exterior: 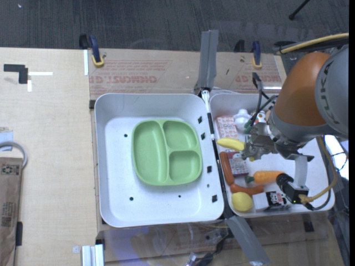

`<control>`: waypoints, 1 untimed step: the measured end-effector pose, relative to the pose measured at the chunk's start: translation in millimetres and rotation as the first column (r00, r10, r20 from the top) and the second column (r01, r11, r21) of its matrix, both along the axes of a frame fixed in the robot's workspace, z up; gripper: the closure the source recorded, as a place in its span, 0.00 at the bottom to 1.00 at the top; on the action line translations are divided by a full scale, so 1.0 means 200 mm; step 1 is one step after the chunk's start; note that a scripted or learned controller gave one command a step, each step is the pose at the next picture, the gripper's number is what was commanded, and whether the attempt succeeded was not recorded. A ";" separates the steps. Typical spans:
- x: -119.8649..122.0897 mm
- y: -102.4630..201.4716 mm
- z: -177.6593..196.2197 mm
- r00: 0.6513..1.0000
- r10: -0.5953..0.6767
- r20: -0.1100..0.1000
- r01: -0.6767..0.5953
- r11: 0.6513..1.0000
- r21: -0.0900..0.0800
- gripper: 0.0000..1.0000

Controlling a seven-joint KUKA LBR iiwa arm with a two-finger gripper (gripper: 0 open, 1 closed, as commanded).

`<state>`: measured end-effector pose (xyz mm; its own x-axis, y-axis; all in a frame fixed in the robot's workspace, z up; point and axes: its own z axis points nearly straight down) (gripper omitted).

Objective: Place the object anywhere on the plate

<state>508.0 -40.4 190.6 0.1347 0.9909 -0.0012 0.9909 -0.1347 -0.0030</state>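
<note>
Overhead view of two white bins side by side. The left bin (111, 165) holds a green divided plate (166, 151) with nothing on it. The right bin (327, 195) is crowded with toy food: a banana (230, 143), a lemon (242, 201), carrots (268, 176) and small packets. The gripper (254, 147) hangs low over this clutter, just right of the banana; whether it is open or holding anything cannot be told. Which object it targets is unclear. Risk, as a judgement: tightly packed items could cause a missed or double grab, or a drop crossing the bin wall
</note>
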 end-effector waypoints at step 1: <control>0.32 0.28 0.23 0.970 0.244 0.001 -0.244 0.970 -0.002 1.00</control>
<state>572.8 16.3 237.1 -0.1112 0.9938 -0.0026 0.9938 0.1112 -0.0015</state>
